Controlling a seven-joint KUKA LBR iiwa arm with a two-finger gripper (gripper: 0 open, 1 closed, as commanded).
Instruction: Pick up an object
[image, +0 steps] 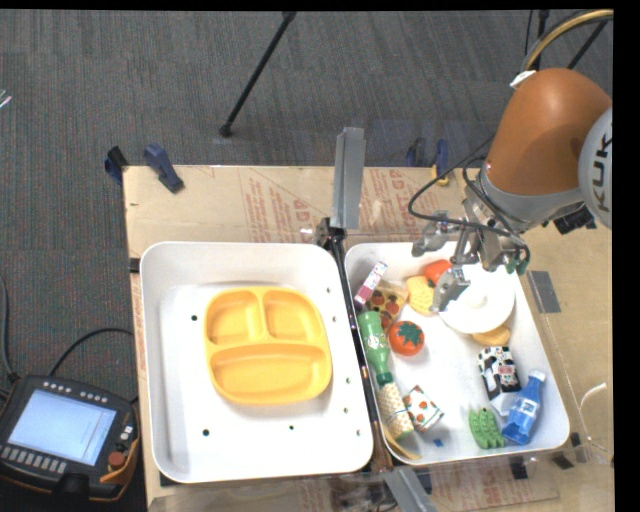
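Pincer (452, 285) low over the upper part of the right bin (553, 375), reaching in from the right; cannot tell how its jaws stand. Just beside it, a white disc (483, 303), with a red-orange piece (436, 270) and a yellow piece (420, 294) close at its left. Below those, a tomato (406, 338). Along the bin's left wall, a pink-ended packet (371, 283), a green bottle (376, 346) and a pale corn cob (394, 411). Further down, a small carton (426, 409), a black-and-white cow carton (497, 372), a blue bottle (524, 408) and a green piece (484, 427). Crowded around the pincer, things touching or nearly so.

In the left bin (165, 375), a yellow divided tray (267, 343), lying flat.

Underneath, a cardboard-covered tabletop (240, 205) with blue clamps (162, 166) at the far edge. Beyond, dark grey carpet (120, 70). At lower left, a teach pendant (65, 435) on the floor.
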